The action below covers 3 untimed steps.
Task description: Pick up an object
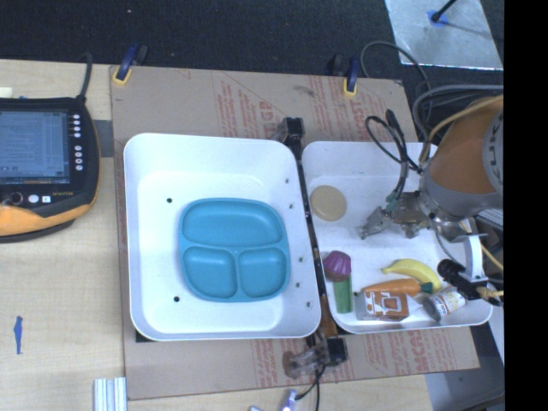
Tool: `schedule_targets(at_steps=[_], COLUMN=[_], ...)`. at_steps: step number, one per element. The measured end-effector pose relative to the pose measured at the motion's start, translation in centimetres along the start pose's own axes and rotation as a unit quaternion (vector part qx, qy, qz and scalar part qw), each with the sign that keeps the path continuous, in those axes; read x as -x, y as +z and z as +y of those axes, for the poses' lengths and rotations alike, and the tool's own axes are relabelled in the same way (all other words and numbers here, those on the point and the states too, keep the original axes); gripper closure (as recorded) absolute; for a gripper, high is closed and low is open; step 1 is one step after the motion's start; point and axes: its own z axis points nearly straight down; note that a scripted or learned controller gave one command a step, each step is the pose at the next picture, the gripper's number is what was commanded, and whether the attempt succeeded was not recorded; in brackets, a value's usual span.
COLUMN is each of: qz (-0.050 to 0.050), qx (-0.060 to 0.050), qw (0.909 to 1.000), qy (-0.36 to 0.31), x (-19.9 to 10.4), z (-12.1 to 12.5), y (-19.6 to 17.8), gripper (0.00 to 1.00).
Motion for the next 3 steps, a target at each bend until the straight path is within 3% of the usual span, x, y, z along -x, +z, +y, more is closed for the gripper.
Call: schedule_targets(at_steps=[1, 2, 3], qz=[0.000, -0.001, 0.000], qx=[0.000, 0.000, 0.000], qw=[1.0000, 1.0000, 1.0000], qy=[0.001, -0.001, 0.000], x=[2.8, 2.8, -6.0], z=[-8.4, -8.3, -3.4], y=[0.1, -1.0, -6.5], gripper=[0.00, 1.00, 1.00])
